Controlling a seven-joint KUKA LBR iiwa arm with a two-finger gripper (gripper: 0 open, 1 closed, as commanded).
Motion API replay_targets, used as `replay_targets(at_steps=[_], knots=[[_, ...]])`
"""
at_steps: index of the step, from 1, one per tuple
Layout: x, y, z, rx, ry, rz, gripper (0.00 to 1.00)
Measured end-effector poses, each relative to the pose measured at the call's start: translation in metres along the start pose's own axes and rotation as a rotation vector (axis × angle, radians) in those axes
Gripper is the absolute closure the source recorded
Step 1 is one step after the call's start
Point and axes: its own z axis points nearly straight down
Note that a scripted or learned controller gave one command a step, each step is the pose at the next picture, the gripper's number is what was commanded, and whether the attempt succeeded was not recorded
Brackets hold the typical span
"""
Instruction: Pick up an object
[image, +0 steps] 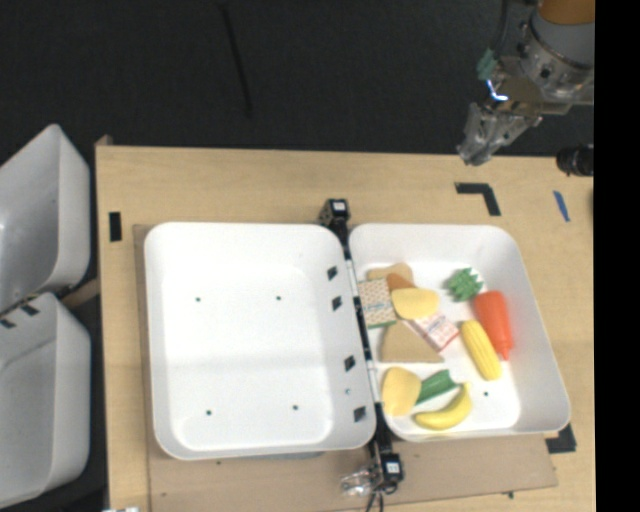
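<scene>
The gripper (482, 140) hangs at one o'clock, beyond the right bin (520, 262); whether it is wide or narrow I cannot tell, and it carries nothing visible. The carrot (494, 319), corn (480, 349) and banana (445, 411) lie loose in that bin, near five o'clock of the tabletop (250, 185), ready for picking.

**Colours and Patterns of Visible Items**

Both bins, the left bin (240, 340) and the right bin (520, 300), are finished in plain white. The bench (250, 185) is coloured light tan, and black corner marks and one blue mark are seen on it. The carrot (494, 320) is coloured orange with a green top (463, 284). The corn cob (480, 349) and the banana (446, 411) are coloured yellow. A checked pattern is shown on the cracker (375, 301). The arm's band (566, 10) is coloured orange.
</scene>
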Motion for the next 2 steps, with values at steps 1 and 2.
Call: replay_targets(at_steps=[1,2], knots=[[-0.028,0.000,-0.132,-0.024,-0.002,-0.006,1.00],[0.007,-0.005,0.042,0.006,0.005,-0.011,1.00]])
